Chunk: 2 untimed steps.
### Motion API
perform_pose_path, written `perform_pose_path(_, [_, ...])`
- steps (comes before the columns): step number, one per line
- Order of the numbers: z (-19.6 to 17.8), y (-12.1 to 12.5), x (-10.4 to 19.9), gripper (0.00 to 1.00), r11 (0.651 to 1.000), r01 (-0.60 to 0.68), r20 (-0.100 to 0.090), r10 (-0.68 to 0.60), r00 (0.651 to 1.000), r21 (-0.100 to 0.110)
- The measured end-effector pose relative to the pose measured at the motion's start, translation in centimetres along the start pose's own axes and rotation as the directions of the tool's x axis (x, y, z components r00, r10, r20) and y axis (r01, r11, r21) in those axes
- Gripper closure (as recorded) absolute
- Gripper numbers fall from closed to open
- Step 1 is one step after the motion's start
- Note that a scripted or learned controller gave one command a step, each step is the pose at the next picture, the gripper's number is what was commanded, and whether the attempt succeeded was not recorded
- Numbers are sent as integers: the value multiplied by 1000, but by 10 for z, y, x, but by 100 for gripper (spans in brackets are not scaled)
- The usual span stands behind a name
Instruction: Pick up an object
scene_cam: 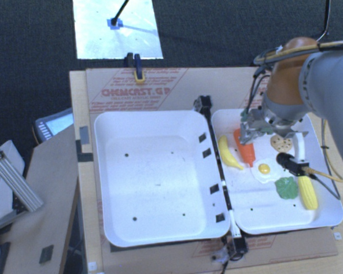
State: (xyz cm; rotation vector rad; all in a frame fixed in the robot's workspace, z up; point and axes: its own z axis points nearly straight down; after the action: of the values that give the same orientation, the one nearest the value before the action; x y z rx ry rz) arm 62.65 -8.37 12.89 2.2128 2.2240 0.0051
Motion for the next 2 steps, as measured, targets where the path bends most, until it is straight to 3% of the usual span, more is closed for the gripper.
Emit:
perform_pose_path(1, [-67, -62, -85, 100, 1000, -13, 4, 13, 1000, 1])
perform_pose_path(2, [-65, -143, -74, 100, 1000, -7, -2, 7, 1000, 9])
